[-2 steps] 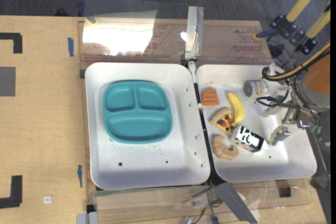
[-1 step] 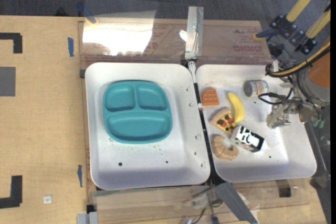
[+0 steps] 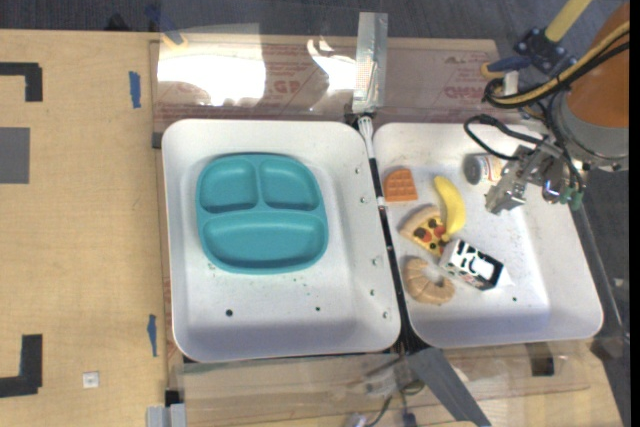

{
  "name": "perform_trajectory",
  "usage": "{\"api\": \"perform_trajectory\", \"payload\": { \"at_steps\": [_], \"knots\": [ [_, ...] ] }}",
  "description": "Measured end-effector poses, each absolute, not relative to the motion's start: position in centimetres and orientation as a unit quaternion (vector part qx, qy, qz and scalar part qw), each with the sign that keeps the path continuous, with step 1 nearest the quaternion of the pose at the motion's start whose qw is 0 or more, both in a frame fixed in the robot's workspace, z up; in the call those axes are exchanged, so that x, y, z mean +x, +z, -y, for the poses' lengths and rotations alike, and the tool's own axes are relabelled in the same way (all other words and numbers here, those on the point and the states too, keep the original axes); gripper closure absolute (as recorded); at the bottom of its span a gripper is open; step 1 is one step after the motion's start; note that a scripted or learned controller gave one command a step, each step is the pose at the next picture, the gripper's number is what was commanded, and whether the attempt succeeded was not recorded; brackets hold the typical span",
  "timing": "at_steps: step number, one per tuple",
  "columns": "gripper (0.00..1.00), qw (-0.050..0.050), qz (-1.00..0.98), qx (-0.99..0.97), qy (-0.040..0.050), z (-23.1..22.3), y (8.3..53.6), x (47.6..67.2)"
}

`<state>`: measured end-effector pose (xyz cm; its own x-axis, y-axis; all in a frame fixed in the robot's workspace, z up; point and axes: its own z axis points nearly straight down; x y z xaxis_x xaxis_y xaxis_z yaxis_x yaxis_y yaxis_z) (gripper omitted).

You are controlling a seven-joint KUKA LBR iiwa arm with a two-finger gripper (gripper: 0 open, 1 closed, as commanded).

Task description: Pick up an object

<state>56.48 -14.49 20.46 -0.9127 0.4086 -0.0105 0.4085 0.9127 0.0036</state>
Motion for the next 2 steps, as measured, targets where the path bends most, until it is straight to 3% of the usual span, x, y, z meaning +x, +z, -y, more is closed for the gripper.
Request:
{"api": "perform_trajectory", "payload": {
  "at_steps": [1, 2],
  "knots": [
    [1.00, 0.000, -0.898, 0.439, 0.0003, 11.7, 20.1, 50.4],
    [1.00, 0.002, -0.970, 0.243, -0.0002, 16.8, 21.0, 48.4]
  ]
}}
